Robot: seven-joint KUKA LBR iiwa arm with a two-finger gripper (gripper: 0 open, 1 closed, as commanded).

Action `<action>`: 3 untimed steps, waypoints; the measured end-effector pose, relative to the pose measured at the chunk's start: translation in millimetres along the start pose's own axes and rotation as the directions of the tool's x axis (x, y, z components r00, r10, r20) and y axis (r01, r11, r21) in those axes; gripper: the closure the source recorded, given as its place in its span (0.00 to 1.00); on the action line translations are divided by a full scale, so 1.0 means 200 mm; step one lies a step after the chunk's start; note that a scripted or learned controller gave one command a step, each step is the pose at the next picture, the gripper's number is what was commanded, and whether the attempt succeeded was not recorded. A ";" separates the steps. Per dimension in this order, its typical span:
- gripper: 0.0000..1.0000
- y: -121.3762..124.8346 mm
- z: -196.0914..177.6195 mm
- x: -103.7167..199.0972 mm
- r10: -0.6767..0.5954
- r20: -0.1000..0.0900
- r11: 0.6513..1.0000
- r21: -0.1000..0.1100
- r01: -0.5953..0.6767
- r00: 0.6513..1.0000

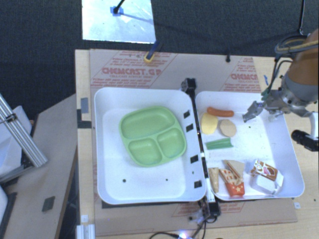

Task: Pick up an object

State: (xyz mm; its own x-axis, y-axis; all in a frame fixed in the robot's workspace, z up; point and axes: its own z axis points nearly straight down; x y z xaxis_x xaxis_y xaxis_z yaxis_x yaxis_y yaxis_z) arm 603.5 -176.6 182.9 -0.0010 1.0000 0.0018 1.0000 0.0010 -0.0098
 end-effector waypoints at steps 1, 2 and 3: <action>0.00 0.01 -0.03 0.00 -0.002 0.002 1.000 -0.011 0.002 1.000; 0.00 0.00 0.28 0.00 0.000 0.001 1.000 -0.007 0.000 1.000; 0.00 0.01 0.49 0.00 0.001 0.001 1.000 -0.013 -0.001 1.000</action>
State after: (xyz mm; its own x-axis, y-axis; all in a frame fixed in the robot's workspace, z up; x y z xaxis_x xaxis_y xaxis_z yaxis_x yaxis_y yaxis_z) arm 605.2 -175.7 85.1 -0.0003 1.0000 0.0007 1.0000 0.0003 0.0029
